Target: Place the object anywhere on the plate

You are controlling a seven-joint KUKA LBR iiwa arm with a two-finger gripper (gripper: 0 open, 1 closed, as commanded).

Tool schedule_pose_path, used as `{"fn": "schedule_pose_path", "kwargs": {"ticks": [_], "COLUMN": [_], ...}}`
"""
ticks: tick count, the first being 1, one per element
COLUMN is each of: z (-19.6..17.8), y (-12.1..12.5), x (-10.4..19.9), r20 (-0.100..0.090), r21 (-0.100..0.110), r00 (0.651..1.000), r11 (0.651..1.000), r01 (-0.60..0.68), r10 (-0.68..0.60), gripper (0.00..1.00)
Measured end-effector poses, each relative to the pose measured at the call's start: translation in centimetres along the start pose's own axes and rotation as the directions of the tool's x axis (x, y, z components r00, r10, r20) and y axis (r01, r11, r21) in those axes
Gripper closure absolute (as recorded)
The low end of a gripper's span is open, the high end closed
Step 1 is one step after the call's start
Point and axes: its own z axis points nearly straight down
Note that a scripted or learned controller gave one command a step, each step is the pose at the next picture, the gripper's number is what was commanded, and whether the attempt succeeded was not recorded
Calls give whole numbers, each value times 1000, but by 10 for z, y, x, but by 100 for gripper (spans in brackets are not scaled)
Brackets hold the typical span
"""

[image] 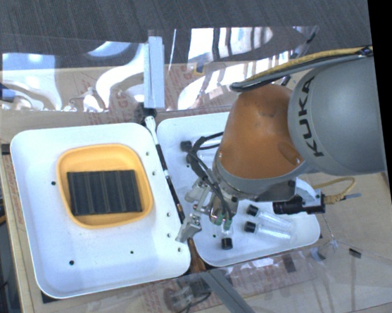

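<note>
We saw the small clear plastic syringe-like object (pixel 268 227) in the right white bin (pixel 172 137), well right of the yellow plate (pixel 100 158); light, slippery, grab mid-barrel. Jaws' state unclear.

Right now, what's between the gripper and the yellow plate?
In the camera view: the bare white floor of the left bin beside the yellow plate, then the adjoining rims of the left and right bin. The gripper hangs just past them.

In the left bin (pixel 39 207) lies a yellow plate (pixel 104 185) with a dark ribbed block (pixel 105 192) on it. At the right of the frame, the arm (pixel 299 129) covers most of the right bin (pixel 305 234), with the gripper (pixel 204 211) near the bins' shared edge.
</note>
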Motion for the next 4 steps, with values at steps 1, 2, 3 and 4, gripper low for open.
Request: {"fn": "schedule_pose_path", "kwargs": {"ticks": [1, 2, 3, 4], "z": [-10, -79, 0, 0], "y": [0, 42, 58, 58], "x": [-1, -23, 6, 6], "r20": [1, 7, 3, 3], "r21": [0, -1, 1, 1], "r00": [1000, 983, 860, 860], "r11": [1000, 983, 860, 860], "r01": [2, 184, 511, 510], "r10": [-2, -184, -511, -510], "gripper": [100, 100, 100, 0]}}
